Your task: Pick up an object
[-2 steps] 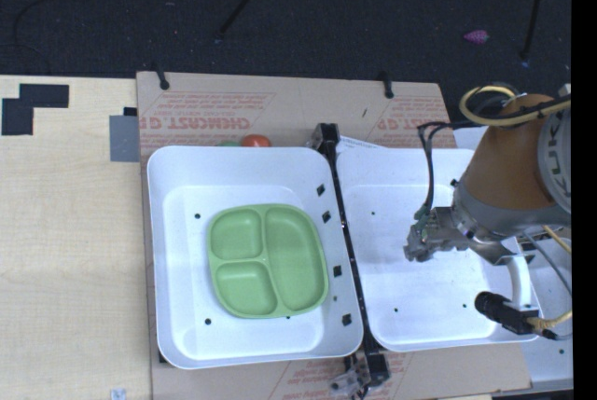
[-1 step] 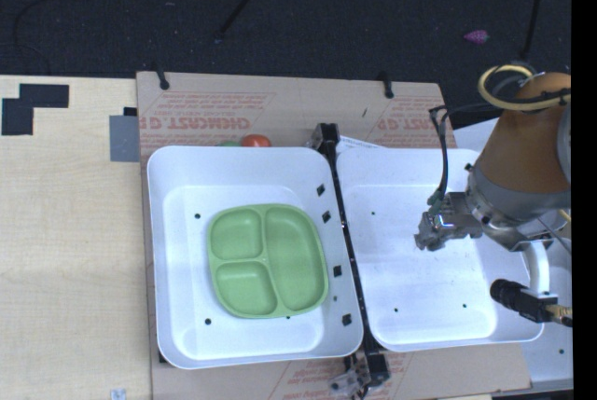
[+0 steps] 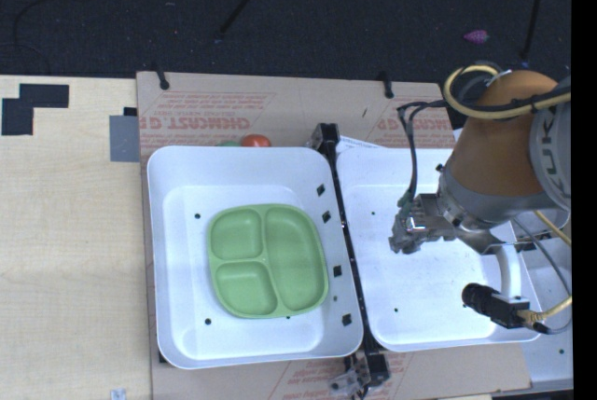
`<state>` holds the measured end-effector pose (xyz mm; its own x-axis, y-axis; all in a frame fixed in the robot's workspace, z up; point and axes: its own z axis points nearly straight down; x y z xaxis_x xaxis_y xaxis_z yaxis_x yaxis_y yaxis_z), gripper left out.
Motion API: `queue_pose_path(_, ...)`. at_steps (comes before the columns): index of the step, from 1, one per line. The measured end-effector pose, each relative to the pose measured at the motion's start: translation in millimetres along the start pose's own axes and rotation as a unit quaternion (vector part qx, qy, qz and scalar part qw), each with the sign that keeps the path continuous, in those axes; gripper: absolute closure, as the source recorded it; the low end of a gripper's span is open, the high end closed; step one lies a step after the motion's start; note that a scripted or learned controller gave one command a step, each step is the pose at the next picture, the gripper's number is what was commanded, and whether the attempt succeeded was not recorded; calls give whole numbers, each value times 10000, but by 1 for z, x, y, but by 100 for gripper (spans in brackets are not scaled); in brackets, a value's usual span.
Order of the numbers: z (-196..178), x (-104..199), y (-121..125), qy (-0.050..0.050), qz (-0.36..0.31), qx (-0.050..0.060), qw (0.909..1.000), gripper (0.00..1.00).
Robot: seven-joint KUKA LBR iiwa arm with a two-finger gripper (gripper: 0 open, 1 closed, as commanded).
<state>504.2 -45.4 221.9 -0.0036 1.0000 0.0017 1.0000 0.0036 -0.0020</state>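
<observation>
Green plate [image 3: 268, 260] lying flat in left bin [image 3: 177, 193], ready for picking. End effector [image 3: 408, 235] hanging over right bin [image 3: 429, 333], well apart from plate; its opening, I cannot tell.

- A light green plate [image 3: 268, 260] with three compartments lies flat, face up, in the middle of the left white bin [image 3: 177, 202].
</observation>
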Motion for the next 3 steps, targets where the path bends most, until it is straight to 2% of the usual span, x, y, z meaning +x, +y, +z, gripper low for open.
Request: queue_pose_path(3,15,154,-14,0,-5,17,10000,100)
